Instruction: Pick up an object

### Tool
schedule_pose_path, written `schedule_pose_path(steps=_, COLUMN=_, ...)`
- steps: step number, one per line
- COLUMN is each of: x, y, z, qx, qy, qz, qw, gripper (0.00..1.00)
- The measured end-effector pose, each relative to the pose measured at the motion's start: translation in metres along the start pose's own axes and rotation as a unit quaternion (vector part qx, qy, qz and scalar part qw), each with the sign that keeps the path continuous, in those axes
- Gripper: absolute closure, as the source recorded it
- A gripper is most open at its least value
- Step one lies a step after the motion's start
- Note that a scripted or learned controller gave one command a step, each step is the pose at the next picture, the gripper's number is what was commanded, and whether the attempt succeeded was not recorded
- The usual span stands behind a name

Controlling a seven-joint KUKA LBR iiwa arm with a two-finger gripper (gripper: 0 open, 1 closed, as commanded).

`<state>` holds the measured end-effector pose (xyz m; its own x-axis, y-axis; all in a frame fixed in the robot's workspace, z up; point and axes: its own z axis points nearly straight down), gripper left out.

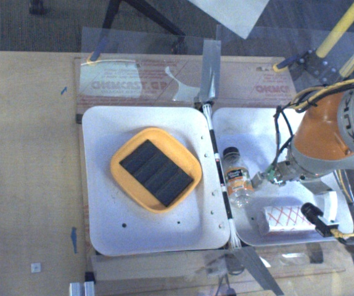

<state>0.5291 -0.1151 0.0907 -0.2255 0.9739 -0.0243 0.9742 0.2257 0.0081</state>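
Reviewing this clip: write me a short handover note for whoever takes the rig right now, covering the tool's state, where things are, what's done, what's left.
Tool: low in the right white bin, beside the small clear plastic bottle with a black cap and orange label. Nothing visibly held.
Bottle: lying by the right bin's left wall.
White box with red crosshatch pattern: at the right bin's near edge.
Yellow tray with a dark ribbed insert: in the left white bin.
Done: approach only.
Left: grasp and lift one object, probably the bottle.

Red print on cardboard (141, 84) (blurred, unreadable).
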Motion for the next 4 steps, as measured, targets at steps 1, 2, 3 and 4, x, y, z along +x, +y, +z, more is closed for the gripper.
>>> schedule_pose_path(steps=1, x=0.057, y=0.039, z=-0.095, qx=0.004, qy=0.012, qz=0.007, qw=0.9999, gripper=0.00)
schedule_pose_path(steps=2, x=0.017, y=-0.039, z=-0.035, qx=0.005, qy=0.012, qz=0.035, qw=0.9993, gripper=0.00)
schedule_pose_path(steps=3, x=0.017, y=-0.039, z=-0.035, qx=0.005, qy=0.012, qz=0.035, qw=0.9993, gripper=0.00)
schedule_pose_path(steps=4, x=0.010, y=0.033, z=-0.050, qx=0.005, qy=0.011, qz=0.151, qw=0.9884, gripper=0.00)
